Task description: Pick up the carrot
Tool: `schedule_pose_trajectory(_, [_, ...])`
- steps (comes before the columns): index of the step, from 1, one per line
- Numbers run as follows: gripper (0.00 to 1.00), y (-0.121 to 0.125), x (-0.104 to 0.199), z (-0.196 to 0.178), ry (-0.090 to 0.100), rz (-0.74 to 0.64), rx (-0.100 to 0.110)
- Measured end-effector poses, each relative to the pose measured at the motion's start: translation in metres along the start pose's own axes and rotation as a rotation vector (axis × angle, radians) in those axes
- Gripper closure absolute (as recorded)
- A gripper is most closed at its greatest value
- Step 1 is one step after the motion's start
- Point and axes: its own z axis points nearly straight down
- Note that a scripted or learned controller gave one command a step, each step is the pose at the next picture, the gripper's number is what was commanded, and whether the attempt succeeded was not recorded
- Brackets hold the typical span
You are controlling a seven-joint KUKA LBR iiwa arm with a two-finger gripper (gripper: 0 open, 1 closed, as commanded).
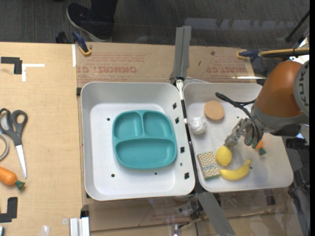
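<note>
A small orange carrot [259, 144] with a green tip lies in the right bin [275, 178], mostly hidden under the arm's wrist. My gripper [237, 135] hangs low over the bin's middle, just left of that carrot and right above a yellow lemon [224, 156]. Nothing can be seen held in the gripper. A second carrot [8, 176] with a green end lies outside the bins on the bench at the far left edge.
The right bin also holds a banana [236, 172], a patterned square pack [208, 164], a tan round disc [214, 110] and a white lump [198, 125]. A teal divided plate [144, 139] sits in the left bin [93, 132]. Scissors [15, 134] lie on the bench at left.
</note>
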Motion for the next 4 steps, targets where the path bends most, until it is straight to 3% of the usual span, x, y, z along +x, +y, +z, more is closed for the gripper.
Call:
schedule_pose_trajectory(1, [1.00,-0.072,0.000,-0.047,-0.003,-0.671,-0.001])
schedule_pose_trajectory(2, [1.00,-0.050,0.021,-0.138,-0.004,-0.644,-0.001])
schedule_pose_trajectory(3, [1.00,-0.062,-0.041,-0.001,-0.005,-0.626,-0.001])
schedule_pose_trajectory(4, [1.00,-0.024,-0.098,-0.002,-0.006,-0.313,-0.002])
